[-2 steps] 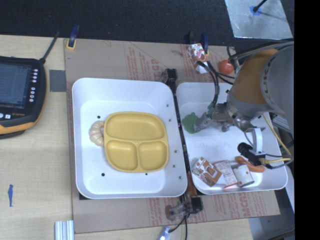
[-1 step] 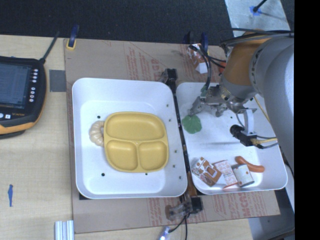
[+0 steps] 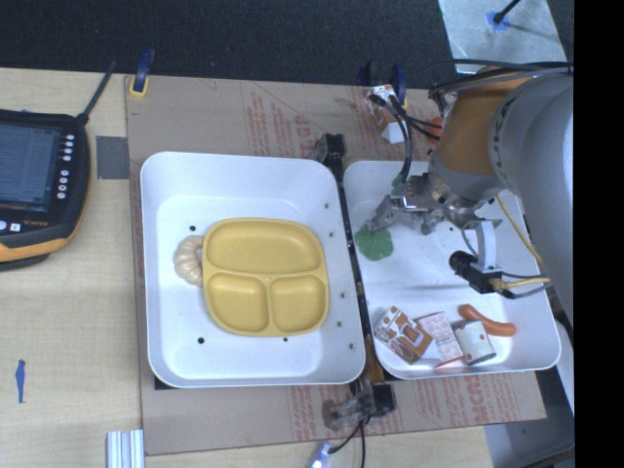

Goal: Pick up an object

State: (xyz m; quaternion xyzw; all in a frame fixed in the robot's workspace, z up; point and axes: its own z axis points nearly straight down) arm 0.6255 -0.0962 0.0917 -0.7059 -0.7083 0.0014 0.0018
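Observation:
My gripper (image 3: 401, 225) hangs low over the upper left part of the right bin (image 3: 526, 359), its two fingers spread apart and open with nothing between them. The left fingertip (image 3: 375, 224) sits just above a soft green object (image 3: 376, 246) that lies by the bin's left wall; whether they touch is unclear. Along the bin's front lie a brown and white packet (image 3: 401, 335), a pink and white packet (image 3: 436, 329), a small can (image 3: 475, 342) and an orange sausage-shaped piece (image 3: 487, 321).
The left bin (image 3: 166, 349) holds a yellow three-part tray (image 3: 264, 275) with a beige ring-shaped item (image 3: 186, 258) tucked at its left side. The arm's grey body (image 3: 531, 164) covers the right bin's far right. A teach pendant (image 3: 34, 185) lies on the bench at far left.

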